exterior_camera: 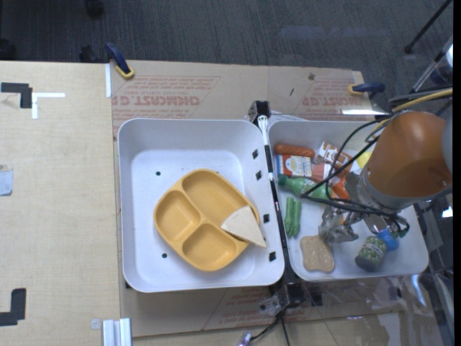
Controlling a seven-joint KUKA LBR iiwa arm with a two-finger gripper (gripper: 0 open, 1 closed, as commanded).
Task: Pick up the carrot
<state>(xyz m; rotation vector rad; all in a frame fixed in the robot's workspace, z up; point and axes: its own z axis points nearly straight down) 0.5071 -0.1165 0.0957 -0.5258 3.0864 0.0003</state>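
Note:
The carrot (pixel 294 150), a short orange-red stick, lies at the far left corner of the right bin (pixel 412 265), against the back wall. My gripper (pixel 337 229) hangs low over the middle of that bin, well in front of the carrot and to its right, just above a tan bread slice (pixel 317 254). The arm's orange band (pixel 407 157) and dark cables hide the bin's right half behind the gripper. Nothing orange shows at the gripper's tip.
Beside the carrot stand a small orange-and-white carton (pixel 297 166) and a green bottle (pixel 306 187). A green pea pod (pixel 291 216) lies by the left wall and a can (pixel 371 253) at the front right. The left bin (pixel 137 193) holds a yellow divided plate (pixel 198 218) with a pale wedge (pixel 243 227).

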